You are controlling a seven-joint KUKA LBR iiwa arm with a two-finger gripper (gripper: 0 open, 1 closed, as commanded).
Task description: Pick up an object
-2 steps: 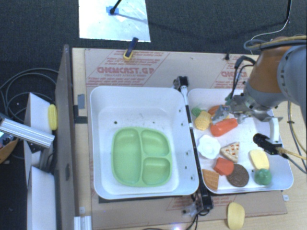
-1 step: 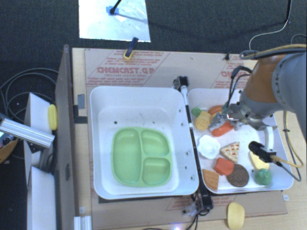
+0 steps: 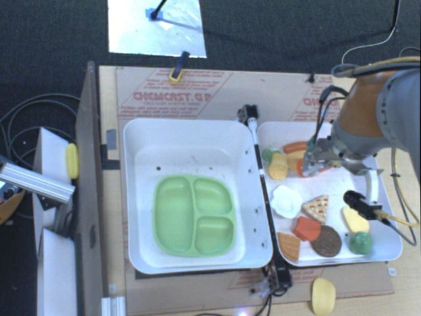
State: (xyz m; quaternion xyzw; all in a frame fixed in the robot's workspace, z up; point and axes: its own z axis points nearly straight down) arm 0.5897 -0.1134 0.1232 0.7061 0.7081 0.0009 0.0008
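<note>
My gripper [image 3: 318,159] hangs low over the back part of the right bin [image 3: 388,239]. It sits directly over a red toy piece [image 3: 305,169], which peeks out at its left side. I cannot see whether that piece is between the jaws. Just left of it lie a yellow corn cob [image 3: 278,166], a small green piece [image 3: 268,155] and an orange hot dog [image 3: 295,147]. Nearer the front are a white egg [image 3: 286,201], a pizza slice [image 3: 316,208], a red-orange block [image 3: 306,229] and a brown cookie [image 3: 326,241].
The left bin [image 3: 141,143] holds a green divided tray [image 3: 194,214]. A tan wafer [image 3: 288,245], a yellow piece [image 3: 355,220] and a green ball [image 3: 360,243] lie at the right bin's front. A yellow toy [image 3: 322,295] lies on the bench outside the bins.
</note>
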